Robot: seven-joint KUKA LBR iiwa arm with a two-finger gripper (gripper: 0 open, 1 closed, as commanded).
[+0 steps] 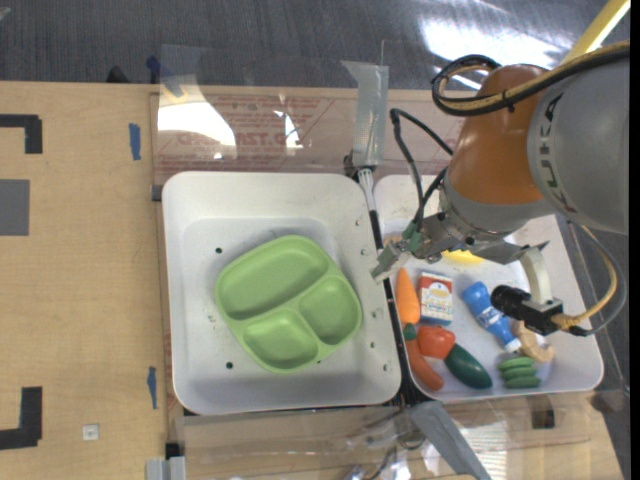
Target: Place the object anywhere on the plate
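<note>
Arm [585, 148]: dark letters run down the grey part. They look like part of "KUKA", but they are cut off and hard to read.
Clear plastic sheet [235, 133]: faint red print behind the left bin. It is too washed out to read.
Small box [436, 299]: white and red with a little picture on it. Its words are too small to read.

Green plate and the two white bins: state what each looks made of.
Green plate: seemingly moulded plastic, matte, with soft rounded compartment walls and even colour. Left bin and right bin: probably thin formed plastic, smooth and slightly glossy, with rounded corners and pale reflections.
</note>
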